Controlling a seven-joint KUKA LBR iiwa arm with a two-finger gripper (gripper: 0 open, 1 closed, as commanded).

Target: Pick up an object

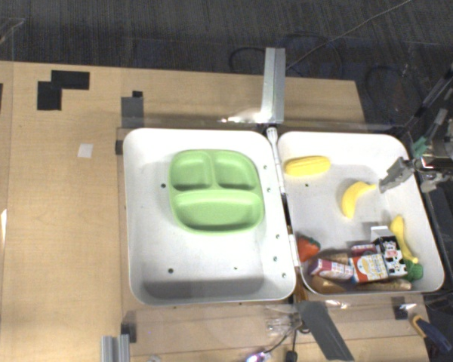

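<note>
**Gripper hangs over the right bin's far right side, nothing in its grasp**

Nearest the camera, along the right bin's [362, 136] near wall, sits a heap of packaged goods: a brown-and-red snack packet [346, 266] lying flat, a black-and-white printed carton [386, 249] touching its right end, and a small red item [308, 246] at the left of the pile. Just right of the carton, a slim yellow banana [399, 234] runs down to a green tip by the bin's right wall.

Up in the middle of that bin, a short curved yellow banana [352, 197] lies alone on the white floor. Farther back and left, by the divider between the bins, rests a yellow lemon-shaped object [307, 166].

And there's the gripper [392, 176], coming in from the right edge, slanted down and to the left, its tip just right of the curved banana and apart from it. Fingers look closed together or nearly so, and nothing sits between them.

Over to the left bin [143, 225]: a green divided plate [214, 189], three compartments, lies flat at its centre.
</note>
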